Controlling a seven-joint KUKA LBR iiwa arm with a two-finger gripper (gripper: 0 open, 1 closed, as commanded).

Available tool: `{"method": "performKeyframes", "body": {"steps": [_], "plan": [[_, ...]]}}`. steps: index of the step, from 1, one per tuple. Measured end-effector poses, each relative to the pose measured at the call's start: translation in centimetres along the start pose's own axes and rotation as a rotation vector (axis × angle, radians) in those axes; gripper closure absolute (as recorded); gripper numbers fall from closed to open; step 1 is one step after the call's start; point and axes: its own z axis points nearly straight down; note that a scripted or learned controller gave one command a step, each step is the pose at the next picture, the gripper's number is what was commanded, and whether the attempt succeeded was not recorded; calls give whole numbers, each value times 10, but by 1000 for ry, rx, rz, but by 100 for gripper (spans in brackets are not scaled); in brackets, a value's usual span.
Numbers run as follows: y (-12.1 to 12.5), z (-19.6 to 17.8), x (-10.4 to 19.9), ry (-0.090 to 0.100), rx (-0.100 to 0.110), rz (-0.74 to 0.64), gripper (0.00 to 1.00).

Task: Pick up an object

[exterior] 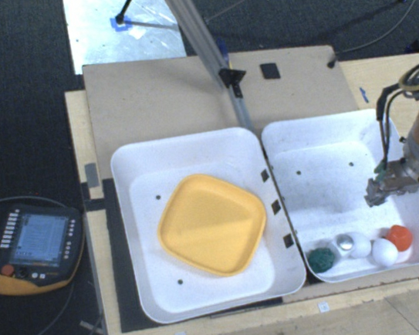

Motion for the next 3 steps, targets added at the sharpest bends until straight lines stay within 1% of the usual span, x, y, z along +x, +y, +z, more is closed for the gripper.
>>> {"method": "performKeyframes", "body": {"steps": [1,2,3], "plan": [[-6,-45,-1,1,2,1,100],[-9,-105,-8,0,0,1,100],[-9,-109,-9,1,5,0,100]]}}
